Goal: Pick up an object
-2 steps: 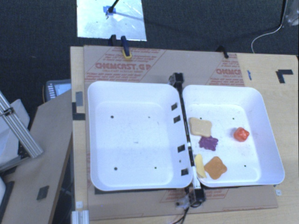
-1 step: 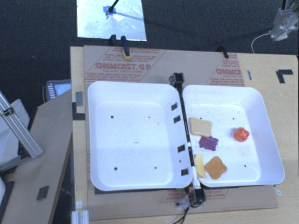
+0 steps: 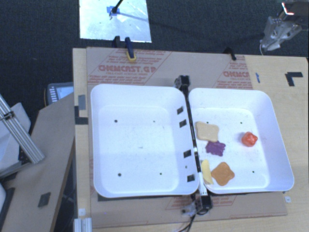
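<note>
The right bin [image 3: 270, 110] holds several small items: a tan slice of bread [image 3: 207, 131], a purple piece [image 3: 215, 148], a red round piece [image 3: 249, 139], an orange-brown piece [image 3: 223, 173] and a pale yellow strip [image 3: 206, 171] against the left wall. My gripper [image 3: 276, 38] hangs at the top right corner of the view, high above the bench and beyond the right bin's far edge, well away from every item. Nothing shows between its fingers.
The left bin [image 3: 99, 129] sits beside the right one, with black clips [image 3: 183, 123] along the shared divider. A shiny metal plate [image 3: 115, 13] lies at the back left. A yellow clamp [image 3: 130, 52] and brown cardboard [image 3: 203, 66] edge the bench.
</note>
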`<action>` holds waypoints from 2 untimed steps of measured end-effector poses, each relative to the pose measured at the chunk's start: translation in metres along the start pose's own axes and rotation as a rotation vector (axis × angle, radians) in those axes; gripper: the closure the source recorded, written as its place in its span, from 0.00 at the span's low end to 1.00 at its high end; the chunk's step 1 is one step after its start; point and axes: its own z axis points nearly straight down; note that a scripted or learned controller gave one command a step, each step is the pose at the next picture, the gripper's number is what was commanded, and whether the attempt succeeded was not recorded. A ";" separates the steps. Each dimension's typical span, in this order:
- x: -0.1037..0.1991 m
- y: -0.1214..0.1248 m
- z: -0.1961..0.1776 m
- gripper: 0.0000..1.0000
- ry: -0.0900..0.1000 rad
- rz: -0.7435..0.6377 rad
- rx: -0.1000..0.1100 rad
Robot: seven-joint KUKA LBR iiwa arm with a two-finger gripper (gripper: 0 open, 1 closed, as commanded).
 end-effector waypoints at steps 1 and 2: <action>0.078 -0.028 0.000 1.00 0.001 -0.003 0.000; 0.160 -0.043 0.005 1.00 0.002 -0.003 0.001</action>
